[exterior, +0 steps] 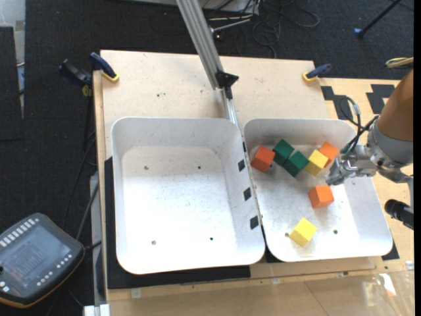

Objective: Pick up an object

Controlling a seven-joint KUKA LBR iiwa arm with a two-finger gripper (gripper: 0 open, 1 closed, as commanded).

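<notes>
Several small cubes lie in the right bin. An orange cube sits near its left wall, with two green cubes touching each other just to its right. Beyond them are a yellow cube and an orange cube. Another orange cube lies alone in the middle, and a yellow cube rests near the front. My gripper reaches in from the right, low over the bin, just above and to the right of the lone orange cube and beside the yellow and orange pair.
The left bin stands beside the right one, their walls touching at the middle. A metal pole slants up from behind the bins. Clamps sit at the board's back corners. A pendant lies at the lower left.
</notes>
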